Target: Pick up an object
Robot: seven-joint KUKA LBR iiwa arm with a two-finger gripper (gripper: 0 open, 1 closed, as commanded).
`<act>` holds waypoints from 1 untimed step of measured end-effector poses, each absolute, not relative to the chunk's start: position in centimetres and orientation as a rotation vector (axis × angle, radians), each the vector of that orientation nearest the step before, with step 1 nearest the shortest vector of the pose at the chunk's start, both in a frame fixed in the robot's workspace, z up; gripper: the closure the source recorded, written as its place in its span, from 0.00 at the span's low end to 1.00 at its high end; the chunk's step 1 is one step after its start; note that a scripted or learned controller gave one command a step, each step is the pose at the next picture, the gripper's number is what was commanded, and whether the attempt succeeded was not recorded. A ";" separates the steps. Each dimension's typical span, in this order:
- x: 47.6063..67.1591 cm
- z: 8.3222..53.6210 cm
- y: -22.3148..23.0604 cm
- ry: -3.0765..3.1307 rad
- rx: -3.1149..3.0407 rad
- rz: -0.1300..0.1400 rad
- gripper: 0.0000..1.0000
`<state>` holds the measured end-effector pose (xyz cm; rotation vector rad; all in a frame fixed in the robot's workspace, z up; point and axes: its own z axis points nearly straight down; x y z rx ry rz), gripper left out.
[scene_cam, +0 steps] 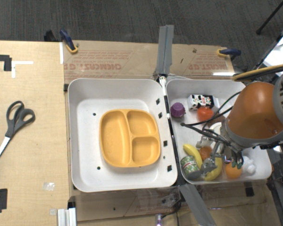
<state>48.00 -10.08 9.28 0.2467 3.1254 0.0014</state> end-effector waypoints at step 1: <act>52.6 15.6 -18.3 3.135 0.114 0.000 0.00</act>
